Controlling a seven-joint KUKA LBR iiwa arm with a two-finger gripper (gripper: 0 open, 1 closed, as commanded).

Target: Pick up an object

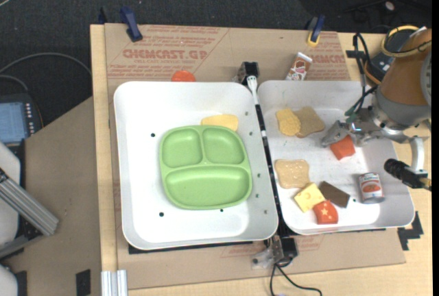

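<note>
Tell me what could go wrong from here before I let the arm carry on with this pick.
1. The gripper sits right at the orange-red block, but a grasp is not evident; it may lift off with nothing.
2. The brown slice and yellow cracker lie close on the camera's left of the block, so a sideways nudge could shove them or pick the wrong item.
3. The small can stands near the arm's side of the right bin; the wrist could knock it.
</note>
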